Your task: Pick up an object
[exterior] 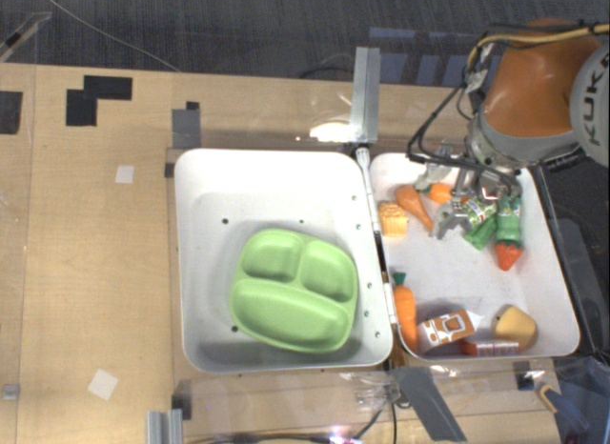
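Observation:
My gripper [456,215] hangs low over the upper middle of the right bin [543,290], its metal fingers [444,224] pointing down among toy food. Just left of it lie an orange carrot [413,203] and a yellow block [393,218]. A green item [484,227] and a green-topped red piece [509,242] sit right beside the fingers. Nothing visibly rests between the fingers. The wrist and its orange band [524,90] hide part of the bin's far right corner.
The left bin [205,194] holds a green divided plate [294,288]. Along the right bin's near side lie another carrot [404,309], an orange-brown carton [446,328], a red-brown stick [491,347] and a tan wedge [516,324]. A metal post [365,94] stands behind the bins.

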### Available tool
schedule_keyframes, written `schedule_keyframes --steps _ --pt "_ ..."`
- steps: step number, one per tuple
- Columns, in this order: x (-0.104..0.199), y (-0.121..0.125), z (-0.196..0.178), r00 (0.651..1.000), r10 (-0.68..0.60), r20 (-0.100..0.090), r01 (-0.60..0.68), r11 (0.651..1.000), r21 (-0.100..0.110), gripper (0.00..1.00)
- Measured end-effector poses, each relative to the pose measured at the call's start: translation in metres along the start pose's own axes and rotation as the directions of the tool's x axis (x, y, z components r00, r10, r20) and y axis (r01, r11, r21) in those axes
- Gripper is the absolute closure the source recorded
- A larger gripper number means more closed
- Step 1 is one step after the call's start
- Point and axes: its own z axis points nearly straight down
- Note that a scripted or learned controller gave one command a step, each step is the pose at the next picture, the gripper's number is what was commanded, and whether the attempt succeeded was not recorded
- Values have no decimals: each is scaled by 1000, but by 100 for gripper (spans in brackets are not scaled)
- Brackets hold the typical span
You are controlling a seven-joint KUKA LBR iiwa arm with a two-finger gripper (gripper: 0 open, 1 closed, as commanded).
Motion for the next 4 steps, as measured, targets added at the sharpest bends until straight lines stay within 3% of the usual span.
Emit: schedule_keyframes --steps 1,3,4 --pt "9 -13 88 996 -85 6 85 996 2 0" --pt "99 -7 94 991 -134 20 134 991 6 0" --pt "30 -47 60 948 -318 4 318 948 2 0"
